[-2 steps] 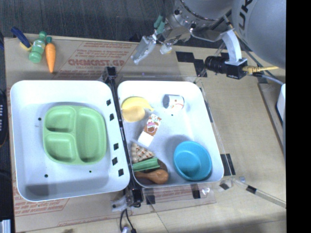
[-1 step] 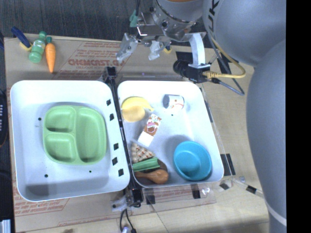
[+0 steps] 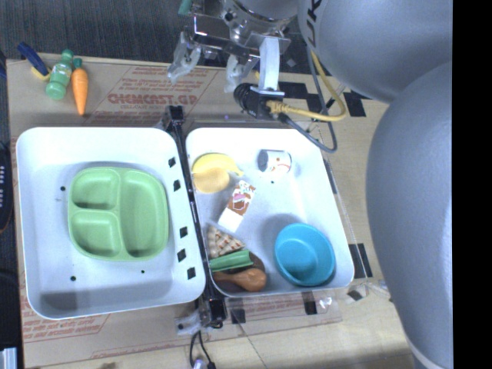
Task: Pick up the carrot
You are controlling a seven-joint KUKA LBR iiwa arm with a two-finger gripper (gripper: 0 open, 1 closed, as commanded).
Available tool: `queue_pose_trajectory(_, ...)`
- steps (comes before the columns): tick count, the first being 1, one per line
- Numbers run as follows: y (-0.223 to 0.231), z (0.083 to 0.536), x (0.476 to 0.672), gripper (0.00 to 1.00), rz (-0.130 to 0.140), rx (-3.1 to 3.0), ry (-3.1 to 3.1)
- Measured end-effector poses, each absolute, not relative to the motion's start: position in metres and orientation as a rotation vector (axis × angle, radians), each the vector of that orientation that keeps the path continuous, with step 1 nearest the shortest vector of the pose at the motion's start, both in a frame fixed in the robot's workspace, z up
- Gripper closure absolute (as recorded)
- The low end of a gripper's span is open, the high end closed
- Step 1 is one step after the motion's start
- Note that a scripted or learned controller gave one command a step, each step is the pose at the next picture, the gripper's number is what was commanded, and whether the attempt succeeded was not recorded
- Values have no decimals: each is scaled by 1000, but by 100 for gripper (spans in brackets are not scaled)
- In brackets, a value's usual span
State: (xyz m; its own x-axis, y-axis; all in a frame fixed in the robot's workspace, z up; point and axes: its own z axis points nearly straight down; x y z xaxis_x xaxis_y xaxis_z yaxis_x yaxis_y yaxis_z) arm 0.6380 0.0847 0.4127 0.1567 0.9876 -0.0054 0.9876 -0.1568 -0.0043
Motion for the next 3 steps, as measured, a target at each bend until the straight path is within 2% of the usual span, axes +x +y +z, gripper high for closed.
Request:
queue_pose_trajectory(1, 99, 384, 646, 0, -24, 2775, 1480)
queue_pose_trajectory(2, 137, 281, 617, 0, -34, 2778, 1477)
queue_pose_trajectory(3, 158, 170, 641, 0, -35, 2973, 1016)
